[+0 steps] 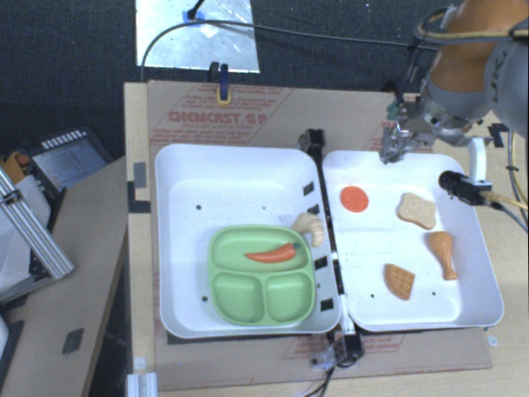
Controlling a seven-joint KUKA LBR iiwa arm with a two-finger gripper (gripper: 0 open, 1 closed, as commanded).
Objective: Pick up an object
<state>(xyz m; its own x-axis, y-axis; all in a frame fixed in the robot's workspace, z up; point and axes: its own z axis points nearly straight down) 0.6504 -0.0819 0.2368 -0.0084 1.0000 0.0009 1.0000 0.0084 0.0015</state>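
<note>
Claw (395,145) above right bin's far rim, red disc (355,198) just below-left, apart

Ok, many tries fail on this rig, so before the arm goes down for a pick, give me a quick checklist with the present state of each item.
1. Gripper carries nothing between its jaws: ok, nothing seen there.
2. Jaws open wide enough for a grasp: cannot tell, too small in the camera view.
3. Gripper above a target: not ok, it sits over the right bin's far rim, short of the red disc.
4. Targets lie apart: ok, the disc, bread slice, drumstick and waffle piece do not touch.
5. Left bin items easy to reach: not ok, the red pepper lies in the green tray.
</note>
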